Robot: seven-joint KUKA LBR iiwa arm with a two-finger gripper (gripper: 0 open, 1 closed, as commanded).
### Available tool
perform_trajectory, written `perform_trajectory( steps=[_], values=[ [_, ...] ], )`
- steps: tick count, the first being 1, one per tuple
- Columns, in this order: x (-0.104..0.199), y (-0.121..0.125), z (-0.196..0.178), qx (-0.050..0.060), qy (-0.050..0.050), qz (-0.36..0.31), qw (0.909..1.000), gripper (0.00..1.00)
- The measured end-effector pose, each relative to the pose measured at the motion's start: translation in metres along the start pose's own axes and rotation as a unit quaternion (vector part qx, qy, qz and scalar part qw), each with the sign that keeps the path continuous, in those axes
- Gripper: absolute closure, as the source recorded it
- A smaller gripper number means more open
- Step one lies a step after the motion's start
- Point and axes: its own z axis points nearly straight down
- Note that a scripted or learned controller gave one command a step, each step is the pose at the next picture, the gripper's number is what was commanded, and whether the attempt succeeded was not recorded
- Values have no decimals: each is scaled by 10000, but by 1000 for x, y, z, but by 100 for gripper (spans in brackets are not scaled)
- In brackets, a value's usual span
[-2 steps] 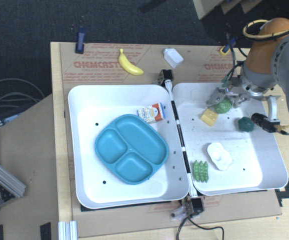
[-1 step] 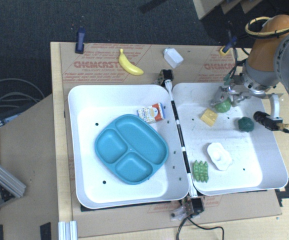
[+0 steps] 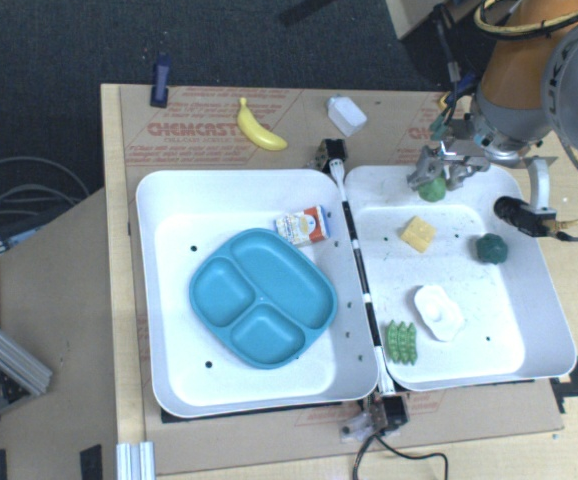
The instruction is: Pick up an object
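Your gripper (image 3: 435, 176) sits at the upper edge of the right bin (image 3: 529, 363), in the upper right of the frame, and its fingers look clamped on a small green object (image 3: 432, 190) that shows between and just below them. If that hold is real, lift straight up and slowly, because the piece seems caught near its top and could slip. Keep clear of the bin's rim right behind it. Should it drop, the yellow block (image 3: 418, 234), just below in the frame, lies open to a fresh approach, as do the dark green ball (image 3: 490, 249) and the white piece (image 3: 437, 311). The fingertips themselves are small and partly lost against the wrist, so how deep the grip goes is hard to judge.
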Motion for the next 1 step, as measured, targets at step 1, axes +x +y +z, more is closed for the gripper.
perform_trajectory(
  steps=[1],
  values=[
    [44,-25,-17,31,6,5,10000,100]
  ],
)
